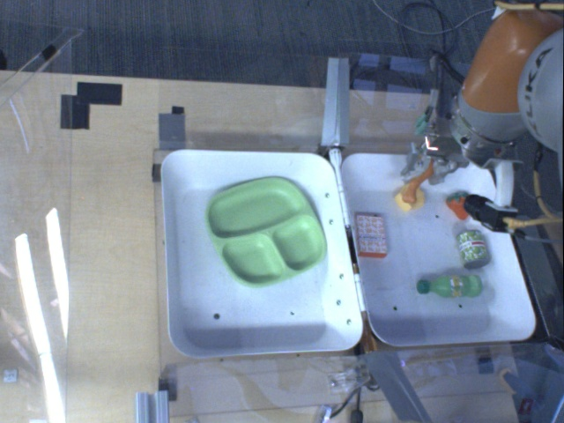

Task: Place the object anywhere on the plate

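So the gripper (426, 159) sits at the back of the right bin (388, 320), fingers apparently pinching the top of an orange and yellow toy (411, 192) that hangs down. The green plate (264, 229) is in the left bin, well apart. With so thin a pinch, it could slip off mid-carry.
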Tool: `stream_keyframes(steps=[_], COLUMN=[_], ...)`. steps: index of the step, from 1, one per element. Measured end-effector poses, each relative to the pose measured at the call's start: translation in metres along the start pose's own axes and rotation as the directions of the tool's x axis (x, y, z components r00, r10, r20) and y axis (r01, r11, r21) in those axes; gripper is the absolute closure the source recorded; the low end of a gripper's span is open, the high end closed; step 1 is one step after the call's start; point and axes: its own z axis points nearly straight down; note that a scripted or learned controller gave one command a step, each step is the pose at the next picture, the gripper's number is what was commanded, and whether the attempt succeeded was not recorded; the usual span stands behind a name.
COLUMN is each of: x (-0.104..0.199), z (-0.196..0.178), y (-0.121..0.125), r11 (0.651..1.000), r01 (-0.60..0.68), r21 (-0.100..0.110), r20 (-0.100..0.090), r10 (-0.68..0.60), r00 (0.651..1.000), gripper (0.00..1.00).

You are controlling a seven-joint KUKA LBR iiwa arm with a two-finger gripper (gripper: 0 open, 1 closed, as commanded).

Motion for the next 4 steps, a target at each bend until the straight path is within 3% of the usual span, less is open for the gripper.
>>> stream_keyframes(steps=[1,2,3,4], x=[0.067,0.131,0.198,0.198], z=[0.025,0.030,0.030,0.030], y=[-0.021,-0.039,-0.016,-0.016], r11=[1.000,0.987,0.994,0.994], r01=[0.013,0.162,0.113,0.113], r21=[0.001,0.002,0.001,0.001], r20=[-0.002,-0.003,-0.003,-0.003], r10=[-0.013,-0.162,-0.113,-0.113], r00=[1.000,0.987,0.994,0.994], gripper=[1.00,1.00,1.00,0.00])
